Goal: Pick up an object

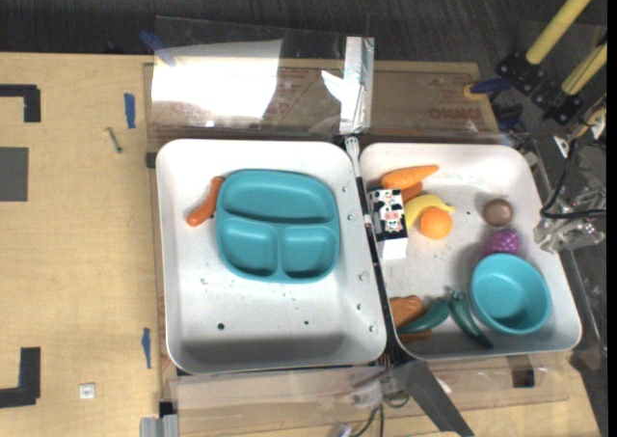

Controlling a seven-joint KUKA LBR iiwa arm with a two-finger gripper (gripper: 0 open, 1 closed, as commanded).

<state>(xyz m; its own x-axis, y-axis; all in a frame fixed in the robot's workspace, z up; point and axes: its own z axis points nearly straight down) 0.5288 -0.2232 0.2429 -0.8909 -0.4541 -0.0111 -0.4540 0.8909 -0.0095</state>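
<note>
- I saw the left bin (183, 329) carrying a teal divided plate (280, 225) a little toward 12 o'clock of its centre, three compartments facing up with nothing in them.
- An orange sausage-shaped piece (202, 204) lay at the plate's 9 o'clock, touching its rim and tilted.
- The right bin (521, 165) was the crowded one. A carrot (410, 176) lay at its 11 o'clock, near the shared wall.
- At the carrot's 7 o'clock I made out a cow-print box (388, 211), lying along the divider.
- A yellow toy (422, 205) sat just at the box's 3 o'clock, with an orange ball (436, 223) touching it at about its 5 o'clock.
- A brown ball (497, 212) rested toward the bin's 2 o'clock, and a purple piece (501, 241) lay just at its 6 o'clock.
- A teal bowl (509, 292) stood upright at the bin's 5 o'clock, its rim just beside the purple piece.
- A dark green item (453, 314) was pressed against the bowl's 8 o'clock side, and an orange-brown piece (407, 310) lay at the bin's 7 o'clock corner; I could not tell what either was.
- Any of these loose pieces would do for the pick; most sat in the right bin.
- Around the bins, a clear plastic sheet (251, 83) lay at 12 o'clock of the left bin, yellow rods (574, 6) crossed at 1 o'clock, and cables (578, 204) hung at 3 o'clock, close to the right bin's wall.
</note>
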